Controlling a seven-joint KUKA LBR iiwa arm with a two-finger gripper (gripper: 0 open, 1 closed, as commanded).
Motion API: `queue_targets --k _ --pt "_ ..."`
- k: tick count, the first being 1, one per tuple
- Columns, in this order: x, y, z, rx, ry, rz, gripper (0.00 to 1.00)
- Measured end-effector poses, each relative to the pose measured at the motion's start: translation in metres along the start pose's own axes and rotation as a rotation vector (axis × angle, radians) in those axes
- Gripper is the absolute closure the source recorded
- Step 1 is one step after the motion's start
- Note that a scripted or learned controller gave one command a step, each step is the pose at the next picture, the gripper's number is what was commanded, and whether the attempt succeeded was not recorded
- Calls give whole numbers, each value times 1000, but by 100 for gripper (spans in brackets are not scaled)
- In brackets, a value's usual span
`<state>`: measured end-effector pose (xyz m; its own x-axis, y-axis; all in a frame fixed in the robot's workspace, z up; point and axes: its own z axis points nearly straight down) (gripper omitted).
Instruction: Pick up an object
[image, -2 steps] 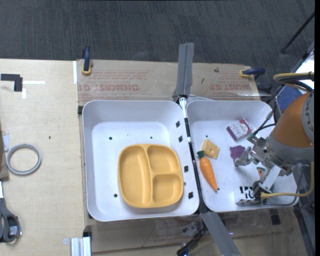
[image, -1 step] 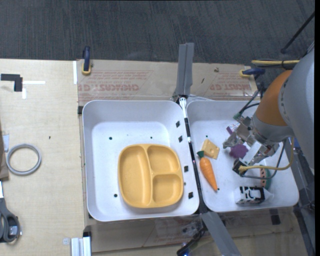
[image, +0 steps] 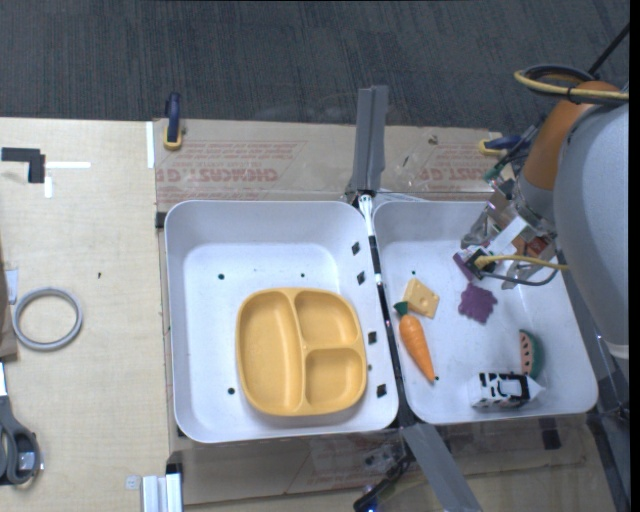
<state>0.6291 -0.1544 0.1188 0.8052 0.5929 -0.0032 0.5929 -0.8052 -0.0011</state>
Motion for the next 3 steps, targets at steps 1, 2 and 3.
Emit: queue_targets --k 1,2,3 --pt "-14 -45 28 2 -1 58 0" --pt "26 -13 -5 1 0 429 0" --pt "-29 -58 28 3 -1 361 0"
